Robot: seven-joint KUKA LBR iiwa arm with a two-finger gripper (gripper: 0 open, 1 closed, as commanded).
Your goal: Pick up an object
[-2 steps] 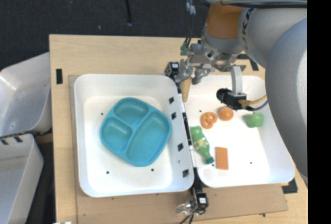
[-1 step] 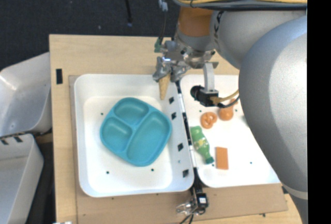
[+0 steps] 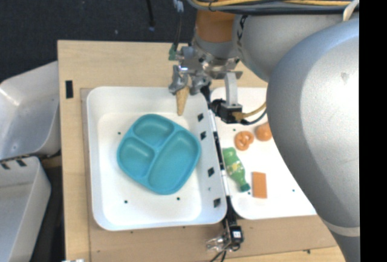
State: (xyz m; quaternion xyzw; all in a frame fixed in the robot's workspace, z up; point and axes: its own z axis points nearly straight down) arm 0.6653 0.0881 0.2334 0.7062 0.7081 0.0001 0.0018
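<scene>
Gripper shut tight on a tan cone, up at 12 o'clock from the blue tray.

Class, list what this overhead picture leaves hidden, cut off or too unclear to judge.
- Right bin: its far and right parts are hidden in the camera view by the grey arm.
- Tan cone-shaped thing under the gripper: too small to tell whether it is gripped or just beneath.
- Green object: too blurred to identify.
- Two orange pieces: the arm crowds them, so their shapes stay unclear.
</scene>
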